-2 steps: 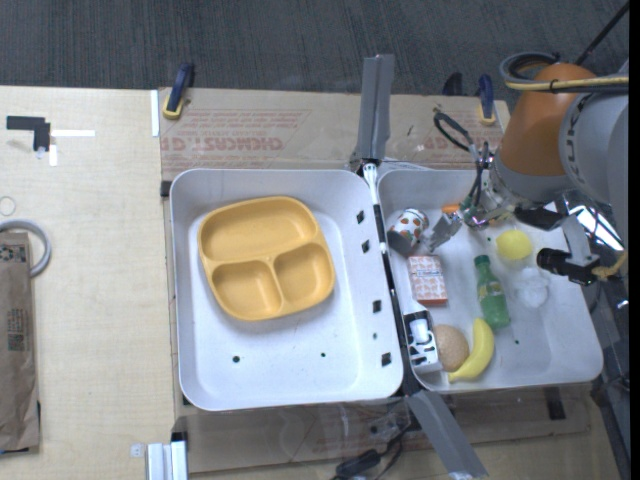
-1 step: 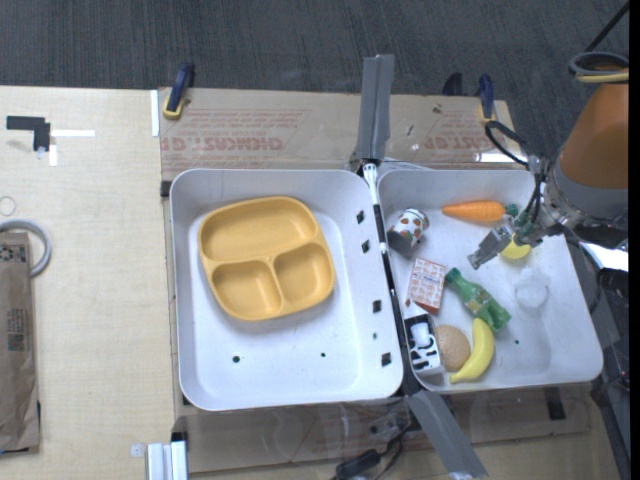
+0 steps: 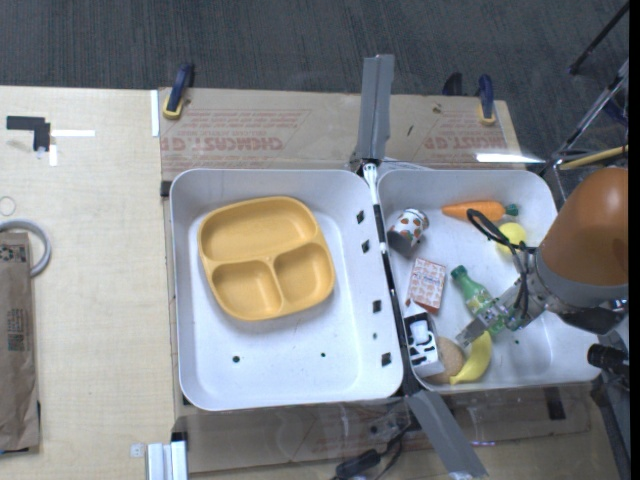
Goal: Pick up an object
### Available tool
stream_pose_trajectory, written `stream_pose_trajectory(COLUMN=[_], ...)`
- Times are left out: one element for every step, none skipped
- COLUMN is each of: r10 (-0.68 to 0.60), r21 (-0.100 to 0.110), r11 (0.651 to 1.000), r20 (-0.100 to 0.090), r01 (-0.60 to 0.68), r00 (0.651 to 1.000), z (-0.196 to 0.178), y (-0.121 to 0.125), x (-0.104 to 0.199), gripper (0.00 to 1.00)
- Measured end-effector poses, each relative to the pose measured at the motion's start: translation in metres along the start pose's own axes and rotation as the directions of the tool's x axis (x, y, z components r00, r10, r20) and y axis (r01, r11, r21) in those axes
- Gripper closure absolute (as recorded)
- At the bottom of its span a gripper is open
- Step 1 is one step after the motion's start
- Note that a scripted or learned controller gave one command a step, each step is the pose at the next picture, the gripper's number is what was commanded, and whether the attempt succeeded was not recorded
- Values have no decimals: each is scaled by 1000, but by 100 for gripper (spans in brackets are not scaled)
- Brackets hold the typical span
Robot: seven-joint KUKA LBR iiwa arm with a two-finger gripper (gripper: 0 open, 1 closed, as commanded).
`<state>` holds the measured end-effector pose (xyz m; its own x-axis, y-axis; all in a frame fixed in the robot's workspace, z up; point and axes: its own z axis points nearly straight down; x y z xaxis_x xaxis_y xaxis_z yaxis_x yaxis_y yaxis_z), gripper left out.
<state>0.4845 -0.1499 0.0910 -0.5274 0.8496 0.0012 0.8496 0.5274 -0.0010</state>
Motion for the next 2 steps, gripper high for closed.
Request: stream_pose_trajectory(r10=[-125,-120], r21=[-1,-3], r11=[992,993], r20=[2,5], r01=[125,120], r00=[992,993], z=[-8,-17], y=[27,27], x=[21,20], gripper=[0,100])
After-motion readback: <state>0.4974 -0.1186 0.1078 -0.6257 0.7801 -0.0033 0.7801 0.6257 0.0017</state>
